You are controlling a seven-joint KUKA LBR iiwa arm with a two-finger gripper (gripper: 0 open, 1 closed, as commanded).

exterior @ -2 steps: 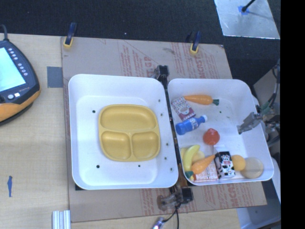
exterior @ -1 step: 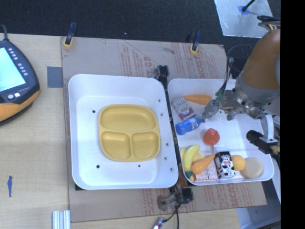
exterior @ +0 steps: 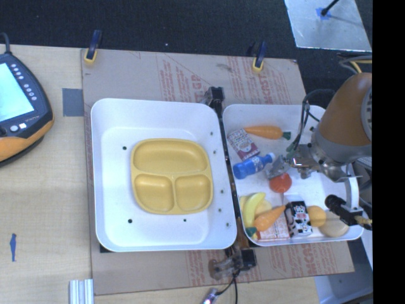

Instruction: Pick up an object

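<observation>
The gripper (exterior: 283,164) hangs low in the right bin (exterior: 316,114), just above the red tomato (exterior: 280,183) and beside the blue bottle (exterior: 253,166); whether it is wide or narrow I cannot tell. To pick well, it should probably centre over one item (the tomato looks the least crowded) and drop straight down. A slanted approach risks nudging the bottle or the carrot (exterior: 264,132) farther back.

No legible text anywhere
</observation>
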